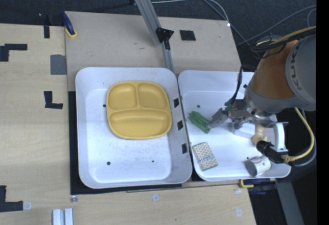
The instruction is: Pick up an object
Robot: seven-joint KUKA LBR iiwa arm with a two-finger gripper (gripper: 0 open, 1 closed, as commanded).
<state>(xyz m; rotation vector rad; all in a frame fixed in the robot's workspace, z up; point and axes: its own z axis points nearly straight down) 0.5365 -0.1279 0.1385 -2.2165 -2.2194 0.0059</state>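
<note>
Green object (199,120): in right bin (216,85), just left of gripper (220,117).
Gripper: grip state undeterminable.
Card (204,155): nearer the front wall.
Room: bare floor behind.

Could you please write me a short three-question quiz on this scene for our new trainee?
1. True or false: the yellow divided plate lies in the left bin.
2. Which item lies nearest the hand? A) green object B) patterned card C) the plate
3. Fill in: the card lies in the ____ bin.

Key: 1 true; 2 A; 3 right.
</note>
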